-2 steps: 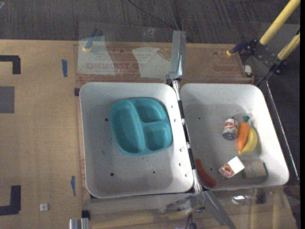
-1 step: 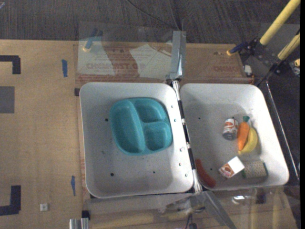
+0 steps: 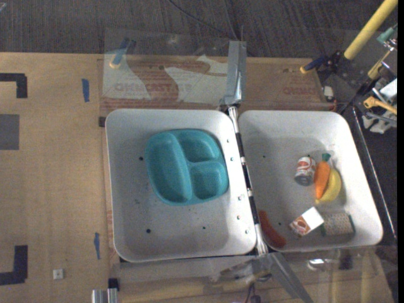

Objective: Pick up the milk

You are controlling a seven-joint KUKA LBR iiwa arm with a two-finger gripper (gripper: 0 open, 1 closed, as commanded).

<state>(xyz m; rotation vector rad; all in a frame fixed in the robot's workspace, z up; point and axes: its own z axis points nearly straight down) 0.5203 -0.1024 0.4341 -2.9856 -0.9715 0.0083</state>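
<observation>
In the right bin (image 3: 369, 197), along its near wall, the milk (image 3: 307, 222) lies tipped on its side, a small white carton with a red end. A red sausage-like piece (image 3: 271, 228) sits just left of it, and a speckled grey block (image 3: 338, 223), possibly a sponge, touches its right. Farther back, a carrot (image 3: 322, 176) leans on a banana (image 3: 333, 187), beside a small can (image 3: 305, 170). The left bin (image 3: 115, 169) holds a teal divided plate (image 3: 187, 166). The tool's state cannot be told.
</observation>
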